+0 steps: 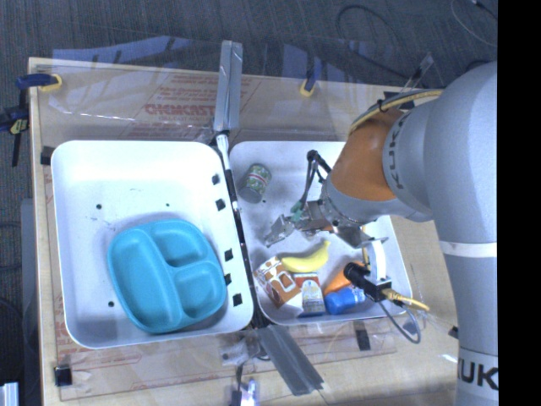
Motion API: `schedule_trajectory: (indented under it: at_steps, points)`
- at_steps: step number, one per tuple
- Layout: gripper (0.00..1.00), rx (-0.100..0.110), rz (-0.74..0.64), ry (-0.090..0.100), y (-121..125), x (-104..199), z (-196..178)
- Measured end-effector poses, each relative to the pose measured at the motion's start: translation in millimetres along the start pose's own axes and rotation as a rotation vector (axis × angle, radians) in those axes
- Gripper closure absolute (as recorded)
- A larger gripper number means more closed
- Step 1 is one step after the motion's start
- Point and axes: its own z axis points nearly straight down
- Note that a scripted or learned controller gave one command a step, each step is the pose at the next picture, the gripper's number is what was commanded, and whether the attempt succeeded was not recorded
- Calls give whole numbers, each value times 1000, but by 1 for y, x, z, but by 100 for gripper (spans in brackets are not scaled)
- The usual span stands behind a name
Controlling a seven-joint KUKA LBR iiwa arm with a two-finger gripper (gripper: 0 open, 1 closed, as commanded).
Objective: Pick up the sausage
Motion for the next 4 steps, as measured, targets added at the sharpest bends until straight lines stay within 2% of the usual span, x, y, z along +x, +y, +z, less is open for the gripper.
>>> schedule_trajectory:
  at_steps: [1, 2, 3, 4]
  points:
    - [0, -2, 70, -1, 23, 20, -1]
    - [0, -4, -20, -1, 65, -53, -40]
    - [0, -1, -63, 1, 11, -37, -1]
    - [0, -5, -156, -2, 22, -42, -2]
